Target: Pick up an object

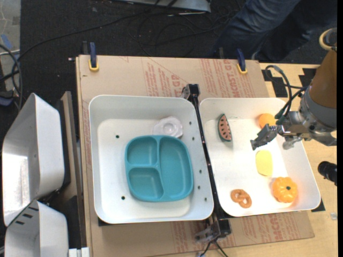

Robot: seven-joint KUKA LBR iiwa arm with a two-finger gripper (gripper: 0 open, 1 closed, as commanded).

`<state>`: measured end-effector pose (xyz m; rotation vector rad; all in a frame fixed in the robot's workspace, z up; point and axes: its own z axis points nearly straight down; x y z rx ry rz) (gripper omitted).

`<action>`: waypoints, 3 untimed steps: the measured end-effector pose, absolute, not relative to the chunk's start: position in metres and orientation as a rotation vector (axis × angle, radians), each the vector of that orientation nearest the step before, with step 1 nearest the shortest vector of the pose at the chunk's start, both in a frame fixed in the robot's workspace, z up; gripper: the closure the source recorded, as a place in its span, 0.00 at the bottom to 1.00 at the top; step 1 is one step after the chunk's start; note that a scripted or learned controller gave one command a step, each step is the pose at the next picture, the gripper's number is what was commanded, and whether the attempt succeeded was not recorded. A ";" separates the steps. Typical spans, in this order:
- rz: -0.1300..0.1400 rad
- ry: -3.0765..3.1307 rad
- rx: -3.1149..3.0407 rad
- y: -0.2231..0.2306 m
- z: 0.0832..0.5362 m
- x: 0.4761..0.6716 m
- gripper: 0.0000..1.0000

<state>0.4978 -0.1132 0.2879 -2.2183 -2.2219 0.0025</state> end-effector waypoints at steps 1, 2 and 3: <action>0.007 -2.217 -2.217 -0.109 0.237 0.507 0.00; 0.007 -2.216 -2.218 -0.105 0.192 0.507 0.00; 0.008 -2.214 -2.218 -0.110 0.137 0.497 0.00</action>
